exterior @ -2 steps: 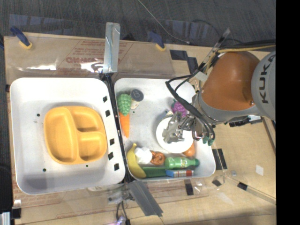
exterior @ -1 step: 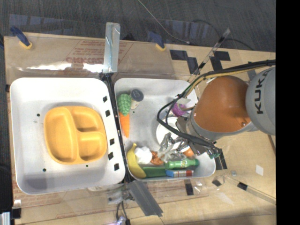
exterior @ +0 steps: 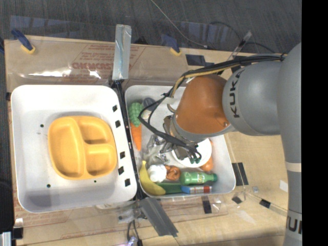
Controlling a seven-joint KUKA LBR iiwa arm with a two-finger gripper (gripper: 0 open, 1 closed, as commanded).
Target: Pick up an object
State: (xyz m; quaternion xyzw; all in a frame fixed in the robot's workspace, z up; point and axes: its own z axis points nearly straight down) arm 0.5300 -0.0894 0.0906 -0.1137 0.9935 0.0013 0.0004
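This looks like a robot lab. A big grey robot arm (exterior: pixel 266 101) reaches over 2 white bins (exterior: pixel 31 137) taped to a bench (exterior: pixel 256 214), with black wires (exterior: pixel 169 19) lying around.

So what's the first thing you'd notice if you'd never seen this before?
Probably the big grey robot arm with its shiny orange band, reaching in from the right and hanging over the right-hand white bin. Then the bright yellow divided plastic tray, alone in the left-hand white bin. Under the arm sits a jumble of toy food, like a yellow banana and a green bottle.
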